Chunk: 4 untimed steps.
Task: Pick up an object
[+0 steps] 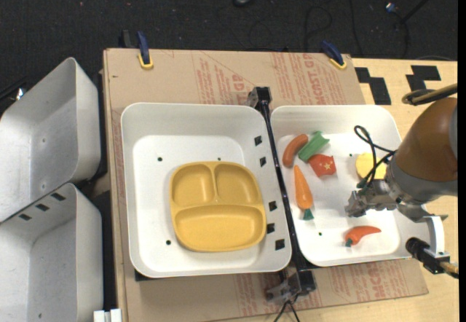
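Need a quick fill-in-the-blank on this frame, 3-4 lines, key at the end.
1. The yellow divided plate lies in the ____ bin as the camera sees it.
2. The plate has ____ compartments.
3. The carrot lies in the right bin, and its colour is ____.
4. The arm's gripper hangs over the ____ bin.

Missing words: left; three; orange; right
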{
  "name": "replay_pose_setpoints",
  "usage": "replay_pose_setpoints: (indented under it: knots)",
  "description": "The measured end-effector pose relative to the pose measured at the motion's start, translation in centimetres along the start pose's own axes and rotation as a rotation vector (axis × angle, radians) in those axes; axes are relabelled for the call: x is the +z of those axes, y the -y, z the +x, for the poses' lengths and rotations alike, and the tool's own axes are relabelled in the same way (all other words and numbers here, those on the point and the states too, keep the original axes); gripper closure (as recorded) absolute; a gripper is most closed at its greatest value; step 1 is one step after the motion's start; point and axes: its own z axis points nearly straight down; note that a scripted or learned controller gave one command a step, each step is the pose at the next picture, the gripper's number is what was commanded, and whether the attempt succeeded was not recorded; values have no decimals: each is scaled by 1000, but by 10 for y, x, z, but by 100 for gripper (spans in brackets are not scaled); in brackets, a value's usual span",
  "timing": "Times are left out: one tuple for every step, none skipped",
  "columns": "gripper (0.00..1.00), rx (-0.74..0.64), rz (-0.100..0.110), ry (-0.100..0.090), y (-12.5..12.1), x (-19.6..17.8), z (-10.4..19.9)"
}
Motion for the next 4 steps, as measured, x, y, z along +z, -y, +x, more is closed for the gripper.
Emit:
replay_pose_setpoints:
  knots:
    - [100, -2, -5, 3, -2, -45, -8]
    - [100, -4, -7, 4, 3, -103, -15]
    - [100, -6, -7, 4, 1, -156, -15]
    - [100, -11, -3, 0, -9, -161, 31]
